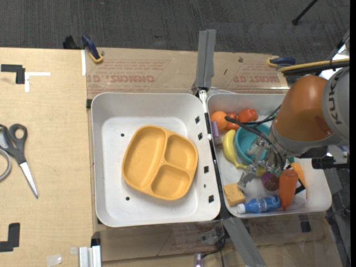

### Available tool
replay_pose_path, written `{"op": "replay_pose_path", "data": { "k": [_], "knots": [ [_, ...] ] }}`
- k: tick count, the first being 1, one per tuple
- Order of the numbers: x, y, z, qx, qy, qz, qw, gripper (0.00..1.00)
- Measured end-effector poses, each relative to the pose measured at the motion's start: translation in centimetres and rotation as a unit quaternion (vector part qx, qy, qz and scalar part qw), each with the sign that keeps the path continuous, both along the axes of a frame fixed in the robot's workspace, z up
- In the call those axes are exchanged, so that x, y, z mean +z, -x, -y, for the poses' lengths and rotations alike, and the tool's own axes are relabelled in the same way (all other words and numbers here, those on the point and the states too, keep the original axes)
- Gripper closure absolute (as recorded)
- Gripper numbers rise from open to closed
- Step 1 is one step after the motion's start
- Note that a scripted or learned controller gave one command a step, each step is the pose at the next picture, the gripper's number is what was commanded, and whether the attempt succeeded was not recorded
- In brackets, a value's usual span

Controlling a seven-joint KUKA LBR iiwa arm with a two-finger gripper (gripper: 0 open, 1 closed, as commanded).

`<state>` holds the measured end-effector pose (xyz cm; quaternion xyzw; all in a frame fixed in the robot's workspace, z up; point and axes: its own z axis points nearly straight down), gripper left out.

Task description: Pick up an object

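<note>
My gripper [259, 174] hangs low in the right bin [317, 202], under the orange wrist band. It is open, with nothing visibly between its fingers. One metal finger [246, 178] points down-left toward a tan block [233, 194]. A small purple ball [271, 181] lies just by the other side of the gripper. Behind the gripper sits a teal bowl [246, 141], with a yellow banana [229, 146] along its left side. An orange carrot-shaped toy [287, 186] and a blue bottle [259, 205] lie at the bin's front.
A yellow divided plate [160, 162] lies in the left bin [105, 149]. Orange and red toys [239, 117] crowd the right bin's far corner. Scissors [19, 154] rest on the bench at far left. The arm's body hides the bin's right part.
</note>
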<state>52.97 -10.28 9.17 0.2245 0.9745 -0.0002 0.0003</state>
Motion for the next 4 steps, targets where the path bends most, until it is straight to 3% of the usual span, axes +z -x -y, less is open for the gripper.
{"op": "replay_pose_path", "data": {
  "k": [1,2,3,4],
  "knots": [
    [0.1,-4.6,-0.5,-0.057,0.0002,0.001,0.9984,0.0],
    [0.0,-10.2,0.6,-0.175,-0.0001,-0.012,0.9845,0.0],
    [-0.1,-11.0,0.1,-0.148,0.0044,-0.018,0.9889,0.0],
    [1.0,-11.0,0.1,-0.146,0.0055,-0.02,0.989,1.0]
  ]
}}
